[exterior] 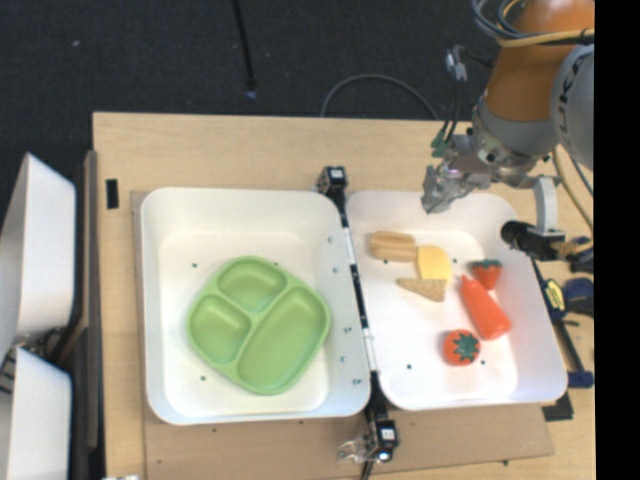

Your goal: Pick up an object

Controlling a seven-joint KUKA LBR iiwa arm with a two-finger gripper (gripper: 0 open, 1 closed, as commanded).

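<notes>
- Light wooden surface [200, 143]: bears two shallow white bins side by side, joined along a dark centre seam with clamps at its far and near ends.
- Left white plastic bin [160, 268]: holds a green three-compartment plastic plate [260, 325], lying flat near the bin's middle, turned at a slant to the bin walls.
- Right white plastic bin [500, 378]: holds five small toy food items, grouped from the middle toward the right side.
- Tan toy bread roll [391, 245]: lies flat, nearest the centre seam, at the far side of the group.
- Yellow toy cheese block [434, 263]: touches the roll's right end.
- Beige toy wedge [425, 288]: lies just beside the near edge of the cheese block.
- Orange toy carrot [485, 308]: lies at a slant, right of the wedge.
- Small red toy strawberry with green top [487, 271]: sits at the carrot's far end, touching or almost touching.
- Red toy tomato with green top [461, 348]: sits near the carrot's near end, apart from the bin wall.
- Grey arm with orange band [530, 68]: reaches in from the right, above the far edge of the right bin.
- Grey end effector [437, 200]: hangs over the far rim area of the right bin, beyond the roll and cheese block, clear of all items; nothing seen between the fingers; opening width cannot be told from this angle.
</notes>
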